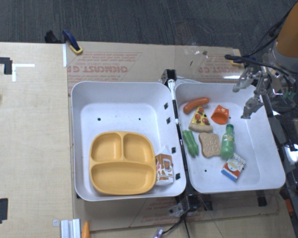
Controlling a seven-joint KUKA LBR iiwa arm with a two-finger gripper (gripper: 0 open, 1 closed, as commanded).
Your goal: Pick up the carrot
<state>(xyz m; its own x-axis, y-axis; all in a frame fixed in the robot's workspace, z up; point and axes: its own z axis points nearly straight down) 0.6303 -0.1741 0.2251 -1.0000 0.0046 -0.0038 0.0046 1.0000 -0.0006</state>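
The gripper (pixel 252 94) hangs over the right bin's (pixel 268 180) far right edge, its fingers apart with nothing between them; the carrot (pixel 220 114), an orange wedge, lies in that bin just left of the fingers and a little nearer the camera; a sausage (pixel 195 104) and pizza slice (pixel 200 119) lie farther left; a green bottle (pixel 228 142) stands beyond the carrot, nearer the camera.

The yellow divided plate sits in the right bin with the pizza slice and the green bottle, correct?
Not quite. The camera view shows the yellow divided plate in the left bin. The pizza slice and green bottle are in the right bin.
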